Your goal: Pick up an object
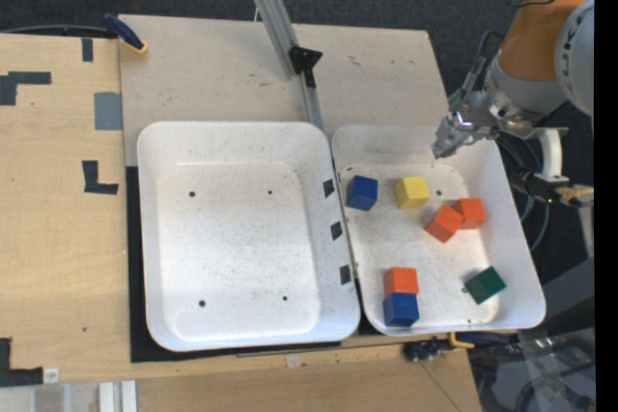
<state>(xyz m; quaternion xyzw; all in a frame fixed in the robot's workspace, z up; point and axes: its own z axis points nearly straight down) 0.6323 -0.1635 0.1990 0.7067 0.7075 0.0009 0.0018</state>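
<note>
The things to pick up are small blocks, all lying in the right white plastic bin (512, 236). A yellow cube (411, 191) sits toward the far side of the bin floor, with a blue cube (362, 192) just to its left, the two apart by a narrow gap. To the right of the yellow one, two orange cubes (455, 218) touch each other, the left one turned at an angle. Nearer, an orange block rests against a blue block (401, 295), the pair pressed together close to the bin's near rim. A dark green cube (485, 285) lies alone by the near right wall, tilted relative to the bin edges.

My gripper (450, 140) hangs over the far right corner of this bin, above bare floor, with no block beneath or between its fingers; whether they are spread or closed I cannot tell from this angle. The yellow cube is the closest block to it.

The middle of the bin floor is open between the far row and the near pair. The left white bin (154, 159) touches the right one along a shared rim marked with dark tabs. A grey metal rail (270, 0) slants down from the far side to the junction of the bins. A blue and yellow clamp (126, 32) lies at the far left corner of the board.
</note>
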